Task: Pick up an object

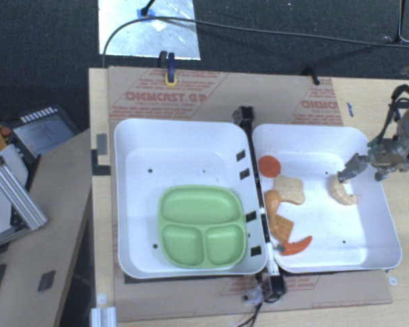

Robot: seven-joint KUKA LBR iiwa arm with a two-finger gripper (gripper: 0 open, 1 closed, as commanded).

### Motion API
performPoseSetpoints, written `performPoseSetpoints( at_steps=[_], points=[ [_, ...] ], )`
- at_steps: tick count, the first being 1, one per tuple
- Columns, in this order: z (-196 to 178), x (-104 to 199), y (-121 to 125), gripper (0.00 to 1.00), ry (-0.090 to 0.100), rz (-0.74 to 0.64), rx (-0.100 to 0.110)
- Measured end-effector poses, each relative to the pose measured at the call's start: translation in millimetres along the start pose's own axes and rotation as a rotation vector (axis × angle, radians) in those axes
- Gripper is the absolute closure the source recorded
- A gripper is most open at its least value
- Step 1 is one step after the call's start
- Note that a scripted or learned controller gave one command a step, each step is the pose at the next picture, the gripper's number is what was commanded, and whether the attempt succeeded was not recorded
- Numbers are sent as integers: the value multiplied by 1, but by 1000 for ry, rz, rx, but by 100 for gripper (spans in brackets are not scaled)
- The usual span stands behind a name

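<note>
A pale, curved piece of toy food point(342, 194) lies on the floor of the right bin point(368, 247), near its right wall. The gripper point(347, 171) hangs just above it with its fingers spread and nothing between them. To the left sit a red disc point(269, 165), a bread slice point(290, 189), a cracker point(281, 227) and a red pepper point(296, 245). A green divided plate point(201, 225) rests in the left bin point(133, 182)

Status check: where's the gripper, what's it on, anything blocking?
Gripper low in right bin, above pale piece. No visible grasp. Other food clustered by divider, apart.
</note>
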State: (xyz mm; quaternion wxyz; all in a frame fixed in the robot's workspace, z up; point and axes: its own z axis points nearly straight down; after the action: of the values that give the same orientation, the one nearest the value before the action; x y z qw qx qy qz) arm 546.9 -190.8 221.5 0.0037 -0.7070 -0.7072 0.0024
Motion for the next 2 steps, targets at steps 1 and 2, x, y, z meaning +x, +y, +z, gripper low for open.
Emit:
performPoseSetpoints(
  at_steps=[1, 2],
  points=[
    [-5, 0, 2, 0, -2, -3, -10],
    [54, 3, 10, 0, -1, -2, -6]
  ],
)
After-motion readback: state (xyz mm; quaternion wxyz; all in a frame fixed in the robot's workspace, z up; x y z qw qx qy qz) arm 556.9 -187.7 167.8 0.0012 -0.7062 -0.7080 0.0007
